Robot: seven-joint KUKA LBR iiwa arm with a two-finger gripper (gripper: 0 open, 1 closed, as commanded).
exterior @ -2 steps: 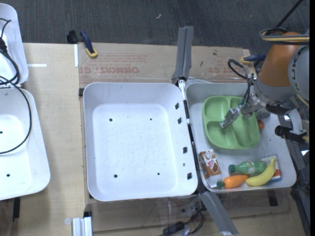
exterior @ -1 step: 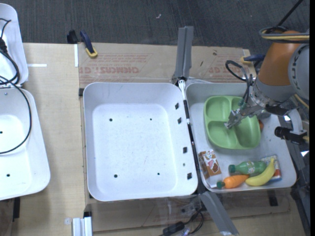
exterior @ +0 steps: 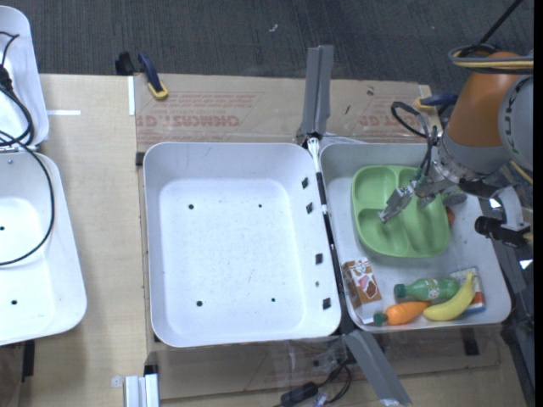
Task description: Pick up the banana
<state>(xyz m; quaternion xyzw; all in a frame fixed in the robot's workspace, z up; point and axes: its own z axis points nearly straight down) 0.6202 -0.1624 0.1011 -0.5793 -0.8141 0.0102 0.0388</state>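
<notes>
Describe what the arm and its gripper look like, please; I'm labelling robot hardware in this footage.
The arm is a rounded grey body with a broad orange band above the wrist. Black cables loop around its upper part. It narrows to a grey wrist with a small gripper of two slim, pale metallic fingers. A black fitting with white patches sticks out beside it.

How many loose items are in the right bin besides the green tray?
4, all along the near wall: carton, carrot, bottle, banana. The arm may hide more.

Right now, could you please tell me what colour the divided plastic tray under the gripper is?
Light green divided plastic tray, clearest in the camera view.
</notes>
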